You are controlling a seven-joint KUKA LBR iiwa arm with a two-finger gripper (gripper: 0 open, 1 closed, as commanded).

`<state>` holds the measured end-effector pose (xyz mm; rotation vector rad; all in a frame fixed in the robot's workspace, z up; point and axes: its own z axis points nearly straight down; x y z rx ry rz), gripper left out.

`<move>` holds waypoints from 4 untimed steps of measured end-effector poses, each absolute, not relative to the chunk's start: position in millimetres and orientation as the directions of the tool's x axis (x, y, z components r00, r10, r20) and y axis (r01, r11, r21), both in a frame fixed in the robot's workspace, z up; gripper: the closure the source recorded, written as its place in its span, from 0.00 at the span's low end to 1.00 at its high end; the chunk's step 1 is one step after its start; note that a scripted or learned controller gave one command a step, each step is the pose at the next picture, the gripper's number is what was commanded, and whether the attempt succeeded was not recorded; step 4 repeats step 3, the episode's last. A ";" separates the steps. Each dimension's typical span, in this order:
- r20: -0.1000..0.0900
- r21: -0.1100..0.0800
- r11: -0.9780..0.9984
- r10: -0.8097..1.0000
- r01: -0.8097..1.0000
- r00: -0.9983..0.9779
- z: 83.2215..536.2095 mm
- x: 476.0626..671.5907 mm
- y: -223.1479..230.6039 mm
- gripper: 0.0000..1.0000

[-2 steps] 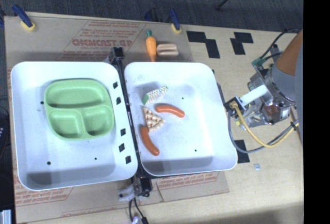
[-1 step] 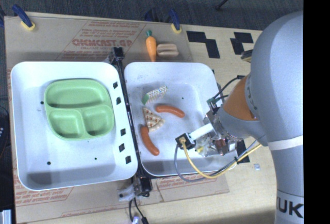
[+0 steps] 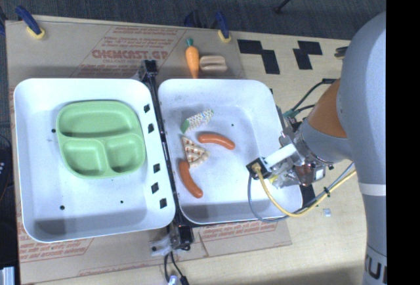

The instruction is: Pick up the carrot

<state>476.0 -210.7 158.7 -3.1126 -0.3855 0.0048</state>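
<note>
Carrot (image 3: 191, 60) sits outside the bins near a bun (image 3: 212, 64); gripper (image 3: 283, 171), state unclear, risks grabbing 1 of 2 sausages (image 3: 216, 140) instead.

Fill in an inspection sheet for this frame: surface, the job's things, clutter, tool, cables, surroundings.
Surface: bench under printed cardboard, bearing a left bin and a right bin side by side.
Job's things: carrot lies on the cardboard beyond the right bin's far rim, outside both bins, green top away from the bins.
Clutter: hot dog bun beside the carrot; two sausages, a pizza slice and a pale striped piece in the right bin; green divided plate in the left bin.
Tool: tool sits over the right bin's near right corner, far from the carrot; finger state unclear.
Cables: yellow cable loops below the wrist.
Surroundings: blue clamps at the far edge; dark floor beyond.
</note>
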 end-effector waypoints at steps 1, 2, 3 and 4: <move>-0.002 -0.004 -0.978 0.206 0.206 0.978 270.1 476.6 -210.7 1.00; -0.002 -0.004 -0.975 0.222 0.222 0.975 314.7 476.4 -210.6 1.00; -0.005 -0.006 -0.975 0.224 0.224 0.975 264.5 481.2 -67.6 1.00; -0.005 -0.006 -0.975 0.224 0.224 0.975 264.5 481.2 -67.6 1.00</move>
